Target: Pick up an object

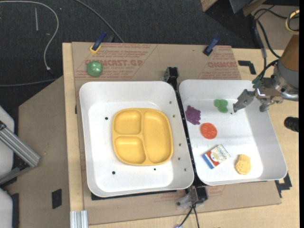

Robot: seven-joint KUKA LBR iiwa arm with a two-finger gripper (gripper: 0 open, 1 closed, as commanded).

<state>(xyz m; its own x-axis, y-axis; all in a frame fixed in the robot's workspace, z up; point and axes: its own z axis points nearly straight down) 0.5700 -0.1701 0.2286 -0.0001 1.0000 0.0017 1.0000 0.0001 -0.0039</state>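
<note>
The right bin holds several small objects: a green toy, a purple grape bunch, a red-orange round piece, a small white, blue and red carton and a yellow textured piece. My gripper hangs over the bin's upper right part, just right of the green toy. Its two fingers are spread apart with nothing between them.
The left bin holds a yellow divided plate. A green ball lies on the cardboard behind the left bin. Blue clamps hold the board's back edge. Cables run across the dark floor beyond.
</note>
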